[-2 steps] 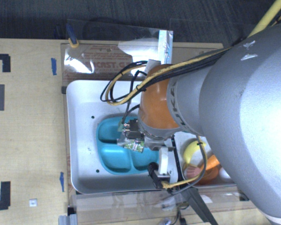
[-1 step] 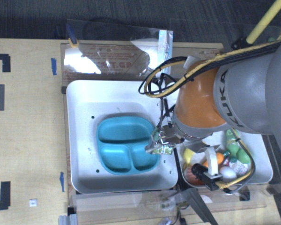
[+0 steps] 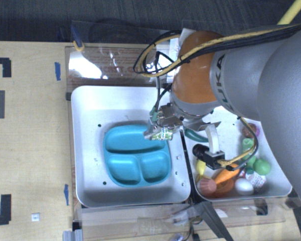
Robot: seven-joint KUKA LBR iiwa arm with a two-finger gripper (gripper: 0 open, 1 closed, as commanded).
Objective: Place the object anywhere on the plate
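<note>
A blue plate with three compartments lies in the left white bin. My gripper hangs over the plate's upper right rim, close to the wall between the two bins. Small greenish and pale bits show at its tip, too blurred for me to say whether they are an object or part of the gripper. The grey arm with its orange band covers much of the right bin.
The right bin holds several toy foods along its near side: an orange carrot, a white egg, a green ball and a reddish piece. A clear plastic sheet lies behind the left bin.
</note>
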